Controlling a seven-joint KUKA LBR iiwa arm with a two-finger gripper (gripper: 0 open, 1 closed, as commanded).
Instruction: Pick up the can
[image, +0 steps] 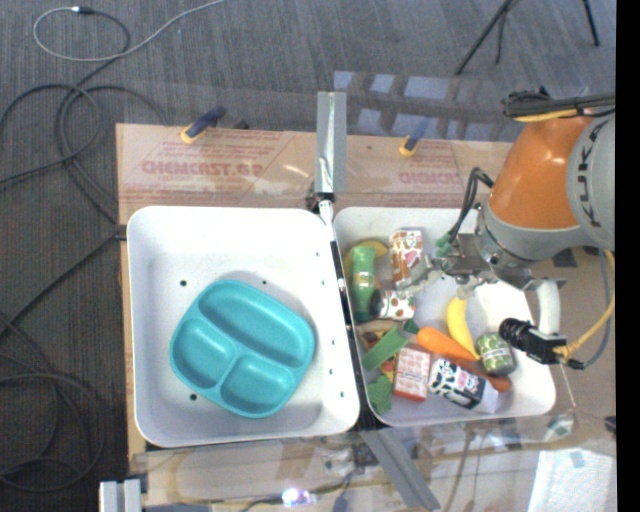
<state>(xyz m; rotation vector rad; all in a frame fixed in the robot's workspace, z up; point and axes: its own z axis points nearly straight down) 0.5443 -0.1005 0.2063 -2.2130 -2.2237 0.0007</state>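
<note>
The gripper (432, 268) hangs low over the upper middle of the right bin (545, 400), its metal parts reaching leftward from the grey wrist beneath the orange band of the arm (545, 180); the state of its grip cannot be told, because the tips blur into the clutter below. Just beside its tip lie a small carton with red and white print (405, 250) and, below that, a little patterned box (398, 304). Further left, a green bottle (361, 272) lies along the bin's left wall. The can (494, 353), green-labelled with a pale top, stands in the lower right part of the same bin, well apart from the gripper and just beside the black cable fitting (530, 338) that hangs off the arm. A banana (458, 324) lies between the gripper and the can, and a carrot (447, 345) runs slantwise just below it, near the can's left side. Along the bin's lower edge rest a red-and-white packet (411, 374) and a black-and-white carton (458, 383). In the left bin (160, 240) sits a turquoise divided plate (243, 346).
</note>
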